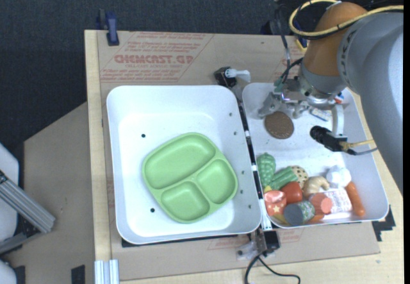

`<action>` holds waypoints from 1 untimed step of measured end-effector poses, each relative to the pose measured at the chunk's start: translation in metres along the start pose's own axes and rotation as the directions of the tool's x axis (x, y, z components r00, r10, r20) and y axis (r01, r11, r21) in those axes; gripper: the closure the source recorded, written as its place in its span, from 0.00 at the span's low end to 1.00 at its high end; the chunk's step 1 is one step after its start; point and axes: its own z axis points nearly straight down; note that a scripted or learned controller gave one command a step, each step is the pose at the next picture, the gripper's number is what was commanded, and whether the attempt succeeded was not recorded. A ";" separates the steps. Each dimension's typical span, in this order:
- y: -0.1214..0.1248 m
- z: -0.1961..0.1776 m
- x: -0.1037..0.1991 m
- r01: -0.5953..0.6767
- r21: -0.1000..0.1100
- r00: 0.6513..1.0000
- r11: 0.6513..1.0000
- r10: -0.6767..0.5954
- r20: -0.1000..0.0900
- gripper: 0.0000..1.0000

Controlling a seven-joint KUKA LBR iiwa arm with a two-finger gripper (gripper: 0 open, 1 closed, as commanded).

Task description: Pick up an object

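Arm poised over the right bin, toy food heaped at that bin's near end.

The grey arm with its orange band [327,39] came in from three o'clock, its two-finger gripper [301,104] over the shallow white right bin [378,194]; whether it was open or closed could not be told. The shallow white left bin [122,148] bore a green three-compartment plastic tray [188,175]. A brown round disc [279,126] lay just at the gripper's six o'clock. The heap of small plastic toy foods [307,193] sat at the bin's six o'clock end.
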 end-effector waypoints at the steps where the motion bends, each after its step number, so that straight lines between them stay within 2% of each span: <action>1: 0.008 -0.002 0.009 -0.001 0.000 1.000 1.000 0.001 0.000 0.00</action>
